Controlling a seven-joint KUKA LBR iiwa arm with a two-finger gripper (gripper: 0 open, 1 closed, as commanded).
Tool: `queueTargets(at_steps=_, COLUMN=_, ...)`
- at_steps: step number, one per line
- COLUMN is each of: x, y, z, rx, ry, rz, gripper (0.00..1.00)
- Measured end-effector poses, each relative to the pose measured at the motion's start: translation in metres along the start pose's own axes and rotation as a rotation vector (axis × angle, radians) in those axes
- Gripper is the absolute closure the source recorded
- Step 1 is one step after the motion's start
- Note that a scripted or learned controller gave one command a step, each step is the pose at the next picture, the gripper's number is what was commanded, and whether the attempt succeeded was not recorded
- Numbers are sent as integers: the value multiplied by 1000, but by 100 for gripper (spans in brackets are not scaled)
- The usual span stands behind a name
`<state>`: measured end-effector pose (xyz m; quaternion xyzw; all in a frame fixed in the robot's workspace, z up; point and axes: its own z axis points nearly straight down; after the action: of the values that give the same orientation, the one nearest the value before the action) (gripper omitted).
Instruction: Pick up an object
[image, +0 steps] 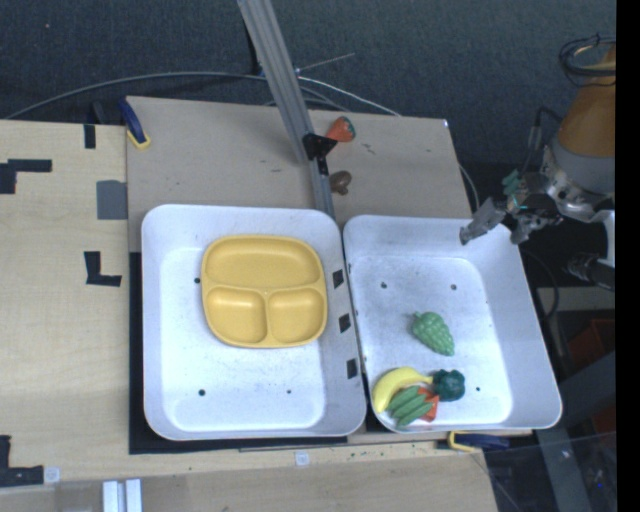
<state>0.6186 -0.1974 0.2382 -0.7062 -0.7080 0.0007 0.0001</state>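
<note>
**Gripper at the far right edge of the right bin, nothing visibly between its fingers**

You have the gripper (492, 222) sitting over the upper right rim of the right bin (400, 235), with the grey arm (590, 120) and its orange band rising behind it at the right of the view. You cannot tell from this angle how far the jaws stand apart; the fingers are small and dark against the rim, and no object shows between them.

The things you could pick lie well below and to the left of the jaws, all inside the right bin. Nearest is the green bumpy fruit (433, 332), lying alone on the bin floor, apart from the rest. Further down, in the bin's lower left corner, you have a cluster touching one another: a yellow banana (393, 381), a bundle of green beans with a red piece (412, 403) laid against it, and a dark green broccoli-like piece (449, 384) just to their right.

Far to the left of the jaws, in the left bin (160, 330), a yellow divided plate (265, 290) lies flat in the upper half, its three compartments facing up.
</note>
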Motion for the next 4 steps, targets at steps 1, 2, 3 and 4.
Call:
queueTargets(at_steps=1, x=0, y=0, z=0, rx=0, ry=0, rz=0, gripper=0)
queueTargets(at_steps=2, x=6, y=-6, z=46, rx=4, ry=0, rz=0, gripper=0)
queueTargets(at_steps=3, x=-1, y=-10, z=107, rx=6, ry=1, rz=2, gripper=0)
queueTargets(at_steps=4, x=0, y=-10, z=150, rx=-1, ry=-1, rz=0, gripper=0)
